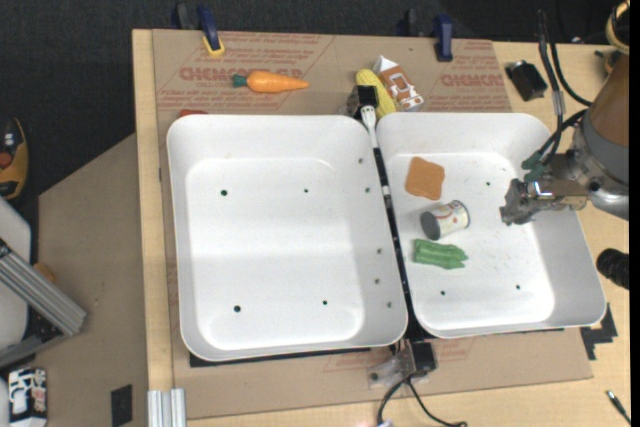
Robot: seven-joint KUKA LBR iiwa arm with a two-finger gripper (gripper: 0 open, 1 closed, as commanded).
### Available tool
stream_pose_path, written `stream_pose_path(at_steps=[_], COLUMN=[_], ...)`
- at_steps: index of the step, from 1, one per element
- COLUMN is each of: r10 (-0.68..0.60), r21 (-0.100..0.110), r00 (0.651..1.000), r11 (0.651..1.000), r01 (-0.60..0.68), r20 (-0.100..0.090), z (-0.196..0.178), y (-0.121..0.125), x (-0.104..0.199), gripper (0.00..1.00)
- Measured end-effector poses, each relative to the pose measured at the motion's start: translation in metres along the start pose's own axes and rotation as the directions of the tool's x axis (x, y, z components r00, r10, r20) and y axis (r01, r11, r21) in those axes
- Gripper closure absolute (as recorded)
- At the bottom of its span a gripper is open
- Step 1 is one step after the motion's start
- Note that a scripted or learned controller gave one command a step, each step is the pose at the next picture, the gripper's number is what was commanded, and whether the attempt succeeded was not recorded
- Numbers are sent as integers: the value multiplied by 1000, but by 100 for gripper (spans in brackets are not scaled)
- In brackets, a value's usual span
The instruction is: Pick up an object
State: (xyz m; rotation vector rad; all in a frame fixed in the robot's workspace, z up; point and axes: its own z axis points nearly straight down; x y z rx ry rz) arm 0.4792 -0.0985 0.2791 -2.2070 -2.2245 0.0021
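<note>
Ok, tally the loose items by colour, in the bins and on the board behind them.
Orange: 2, the carrot and the orange block
Green: 1, the green vegetable
Yellow: 1, the yellow item
White: 2, the can and the carton
Total: 6

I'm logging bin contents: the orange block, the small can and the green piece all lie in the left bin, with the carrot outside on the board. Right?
Not quite. The camera view shows the orange block, the small can and the green piece lying in the right bin, not the left bin. The carrot does lie outside on the board.
</note>
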Motion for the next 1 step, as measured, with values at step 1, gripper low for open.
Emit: stream_pose_path(at_steps=[1], r10=[-1], r21=[-10], r00=[1000], r11=[1000], r01=[1], r20=[3], z=[-19], y=[1], x=[65], gripper=[100])
